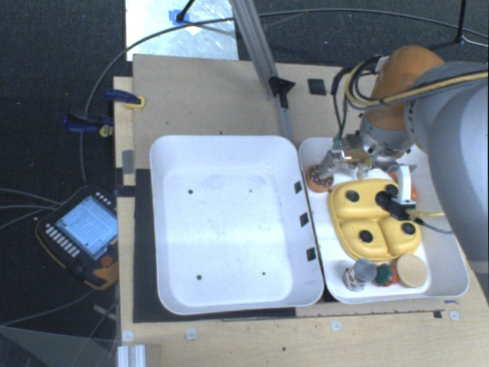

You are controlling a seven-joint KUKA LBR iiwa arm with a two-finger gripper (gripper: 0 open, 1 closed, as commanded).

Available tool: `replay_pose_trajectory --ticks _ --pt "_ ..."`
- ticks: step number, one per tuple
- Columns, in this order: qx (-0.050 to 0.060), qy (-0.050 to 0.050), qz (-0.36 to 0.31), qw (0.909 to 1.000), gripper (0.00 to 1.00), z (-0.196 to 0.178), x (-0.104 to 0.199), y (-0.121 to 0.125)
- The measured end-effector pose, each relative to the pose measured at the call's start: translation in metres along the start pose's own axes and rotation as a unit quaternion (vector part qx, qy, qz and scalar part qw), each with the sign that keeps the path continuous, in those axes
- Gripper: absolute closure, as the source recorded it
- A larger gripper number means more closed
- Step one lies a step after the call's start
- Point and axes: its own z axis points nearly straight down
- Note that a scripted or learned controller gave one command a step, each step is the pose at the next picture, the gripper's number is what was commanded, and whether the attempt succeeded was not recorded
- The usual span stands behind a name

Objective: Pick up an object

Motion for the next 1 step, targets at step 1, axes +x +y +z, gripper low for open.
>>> replay_pose_trajectory --ticks 1 --pt "-0.007 0.004 0.0 1.0 1.0 -0.013 0.0042 0.0031"
